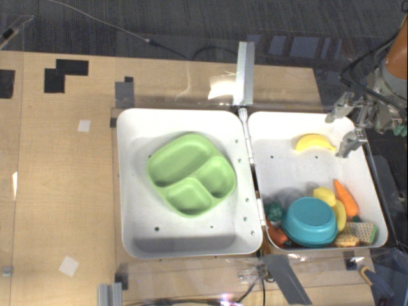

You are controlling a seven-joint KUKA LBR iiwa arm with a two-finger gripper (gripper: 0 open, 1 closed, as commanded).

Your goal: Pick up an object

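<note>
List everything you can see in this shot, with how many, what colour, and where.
Bins: two, white, side by side on the bench.
Divided plate: one, green, left bin.
Banana: one, yellow, right bin, far side.
Bowl: one, blue, right bin, near side.
Carrot: one, orange, right of the bowl.
Other toy food: several mixed-colour pieces, around the bowl.
Arm: one, grey with orange band, right edge.
Pincer: one, grey, above the right bin's far right corner.

Grey arm (390,85) with an orange band; metallic gripper (344,127) with 2 slender fingers (338,109); dark cables alongside the arm.
</note>
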